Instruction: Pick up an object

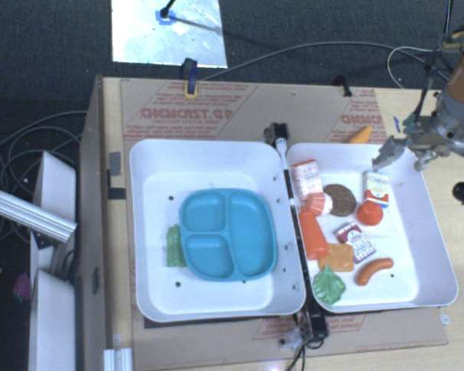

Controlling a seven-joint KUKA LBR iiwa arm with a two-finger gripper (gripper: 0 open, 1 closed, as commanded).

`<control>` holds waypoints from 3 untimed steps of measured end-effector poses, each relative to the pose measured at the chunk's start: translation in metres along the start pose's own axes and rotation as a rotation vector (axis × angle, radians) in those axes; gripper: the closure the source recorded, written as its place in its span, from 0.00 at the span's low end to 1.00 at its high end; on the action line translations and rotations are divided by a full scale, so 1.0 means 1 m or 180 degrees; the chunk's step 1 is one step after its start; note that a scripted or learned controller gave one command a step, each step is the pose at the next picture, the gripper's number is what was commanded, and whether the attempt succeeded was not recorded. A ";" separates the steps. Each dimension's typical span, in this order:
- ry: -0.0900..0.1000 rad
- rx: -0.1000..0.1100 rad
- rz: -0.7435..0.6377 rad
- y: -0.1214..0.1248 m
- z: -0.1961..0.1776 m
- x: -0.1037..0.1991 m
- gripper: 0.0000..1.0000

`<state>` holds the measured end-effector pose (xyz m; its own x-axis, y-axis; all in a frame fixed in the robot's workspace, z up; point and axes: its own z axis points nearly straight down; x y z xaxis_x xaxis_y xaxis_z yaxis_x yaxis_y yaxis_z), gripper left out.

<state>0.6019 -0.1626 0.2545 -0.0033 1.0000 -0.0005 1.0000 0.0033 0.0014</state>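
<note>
The right bin (429, 230) holds several toy foods: a pink and white carton (305, 178), a brown round cookie (340, 198), a red tomato (370, 213), a small white box with a red base (377, 185), an orange bottle shape (312, 234), a red and white packet (356, 242), a sausage (373, 270) and a green leafy piece (329, 284). My gripper (404, 159) hangs over the bin's far right corner, above and right of the small white box. Its fingers are spread open with nothing between them.
The left bin (151, 207) holds a blue divided plate (228, 233) and a green piece (174, 246) beside it. An orange carrot-like toy (359, 135) lies on the board behind the right bin. Cables run along the back.
</note>
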 end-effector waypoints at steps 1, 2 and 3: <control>0.0005 0.0014 0.0007 -0.051 0.146 0.036 0.00; 0.0002 0.0001 -0.0001 -0.009 0.170 0.057 0.00; 0.0000 0.0014 0.0004 0.033 0.171 0.038 0.00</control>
<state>0.6351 -0.1244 0.0839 -0.0021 1.0000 -0.0004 1.0000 0.0021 -0.0029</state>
